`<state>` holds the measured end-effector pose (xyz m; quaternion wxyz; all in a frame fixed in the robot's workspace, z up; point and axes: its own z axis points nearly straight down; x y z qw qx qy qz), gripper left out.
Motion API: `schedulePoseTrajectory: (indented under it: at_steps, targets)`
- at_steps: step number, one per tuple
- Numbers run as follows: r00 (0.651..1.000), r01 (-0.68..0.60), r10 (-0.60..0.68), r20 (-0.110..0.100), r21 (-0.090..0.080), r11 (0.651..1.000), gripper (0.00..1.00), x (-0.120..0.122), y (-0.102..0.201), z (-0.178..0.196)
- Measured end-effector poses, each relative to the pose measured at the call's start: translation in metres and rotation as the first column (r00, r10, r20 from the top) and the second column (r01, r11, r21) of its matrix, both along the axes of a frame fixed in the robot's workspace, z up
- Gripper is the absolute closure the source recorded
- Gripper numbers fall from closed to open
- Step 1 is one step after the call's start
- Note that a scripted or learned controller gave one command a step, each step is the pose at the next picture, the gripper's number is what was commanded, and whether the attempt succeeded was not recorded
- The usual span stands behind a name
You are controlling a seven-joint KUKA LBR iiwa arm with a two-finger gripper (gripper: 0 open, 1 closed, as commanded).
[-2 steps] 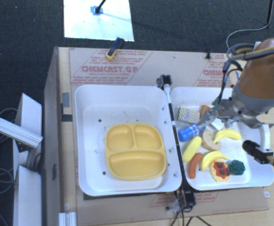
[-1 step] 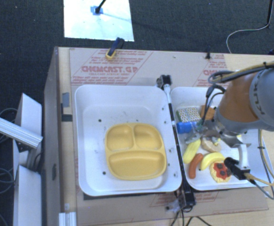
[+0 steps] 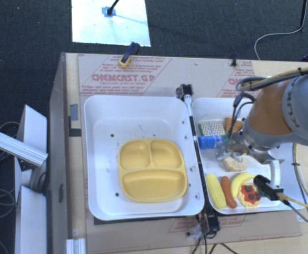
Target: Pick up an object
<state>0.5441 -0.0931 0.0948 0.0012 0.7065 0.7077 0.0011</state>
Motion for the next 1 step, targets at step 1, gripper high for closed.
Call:
schedulePoseTrajectory:
  at_steps: [1]
  targets:
    - [1.000,-0.002,0.002,0.000,0.001,1.000,1.00,0.0472,0.0740,0.0905]
